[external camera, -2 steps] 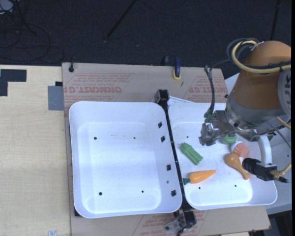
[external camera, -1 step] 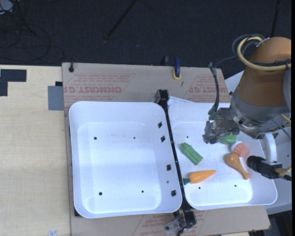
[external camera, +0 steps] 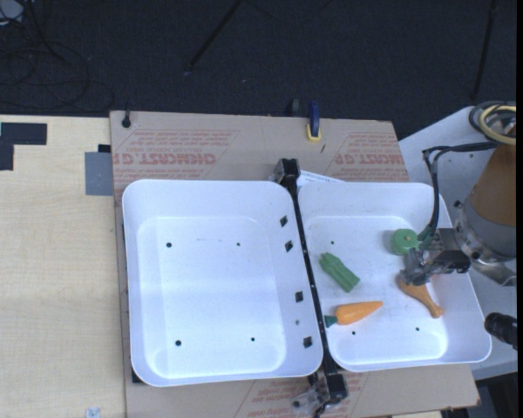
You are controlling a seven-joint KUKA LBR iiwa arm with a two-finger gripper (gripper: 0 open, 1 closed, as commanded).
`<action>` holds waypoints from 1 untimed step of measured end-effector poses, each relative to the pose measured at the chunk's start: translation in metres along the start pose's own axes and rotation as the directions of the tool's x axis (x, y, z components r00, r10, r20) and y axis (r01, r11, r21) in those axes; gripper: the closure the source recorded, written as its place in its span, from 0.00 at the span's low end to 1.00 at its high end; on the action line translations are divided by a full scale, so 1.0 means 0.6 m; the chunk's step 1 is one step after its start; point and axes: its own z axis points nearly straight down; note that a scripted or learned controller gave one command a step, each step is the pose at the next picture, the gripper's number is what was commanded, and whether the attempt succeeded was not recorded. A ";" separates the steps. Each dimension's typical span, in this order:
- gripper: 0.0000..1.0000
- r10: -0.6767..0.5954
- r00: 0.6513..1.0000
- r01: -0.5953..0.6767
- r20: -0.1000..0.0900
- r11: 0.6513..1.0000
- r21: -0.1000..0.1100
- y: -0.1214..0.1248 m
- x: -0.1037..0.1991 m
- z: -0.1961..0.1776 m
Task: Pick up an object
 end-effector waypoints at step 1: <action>1.00 -0.018 1.000 0.018 -0.005 1.000 -0.017 -0.010 0.153 -0.184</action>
